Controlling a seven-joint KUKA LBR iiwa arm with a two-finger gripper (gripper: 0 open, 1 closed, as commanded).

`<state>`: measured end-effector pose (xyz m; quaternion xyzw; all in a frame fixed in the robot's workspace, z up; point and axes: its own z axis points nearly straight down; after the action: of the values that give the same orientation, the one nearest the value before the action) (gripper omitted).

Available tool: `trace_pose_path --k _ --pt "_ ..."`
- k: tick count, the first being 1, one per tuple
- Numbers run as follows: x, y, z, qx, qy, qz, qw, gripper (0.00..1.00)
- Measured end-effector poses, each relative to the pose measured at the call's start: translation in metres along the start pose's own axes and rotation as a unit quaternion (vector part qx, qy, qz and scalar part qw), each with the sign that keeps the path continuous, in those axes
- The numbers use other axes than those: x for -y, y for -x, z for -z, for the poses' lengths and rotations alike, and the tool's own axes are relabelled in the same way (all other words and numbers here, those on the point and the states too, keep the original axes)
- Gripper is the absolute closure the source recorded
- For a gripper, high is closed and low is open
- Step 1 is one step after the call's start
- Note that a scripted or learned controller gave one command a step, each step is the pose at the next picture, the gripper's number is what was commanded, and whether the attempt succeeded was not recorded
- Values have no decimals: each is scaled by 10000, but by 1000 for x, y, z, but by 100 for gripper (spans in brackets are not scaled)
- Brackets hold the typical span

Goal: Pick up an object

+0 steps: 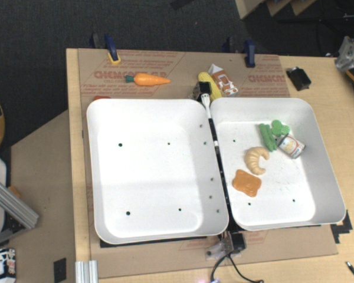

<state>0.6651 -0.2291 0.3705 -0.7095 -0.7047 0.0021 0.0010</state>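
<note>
right bin [318,158]: croissant [257,159], orange cookie [247,183], green toy [272,133], small can [290,146] | bench behind bins: carrot [148,80], banana [207,84] | claw: state cannot be told

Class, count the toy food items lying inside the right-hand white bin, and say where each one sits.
4. A green vegetable at the upper right, a small can touching it, a croissant near the middle, and an orange piece just below it.
</note>
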Motion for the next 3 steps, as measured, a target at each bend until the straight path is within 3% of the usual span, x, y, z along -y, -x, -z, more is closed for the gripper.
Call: trace_pose_path --k 1,2,3 --pt "-1 -27 91 17 90 49 9999 100" --pt "0 -72 172 8 94 62 9999 100" --pt "1 -69 165 1 36 37 10000 0"
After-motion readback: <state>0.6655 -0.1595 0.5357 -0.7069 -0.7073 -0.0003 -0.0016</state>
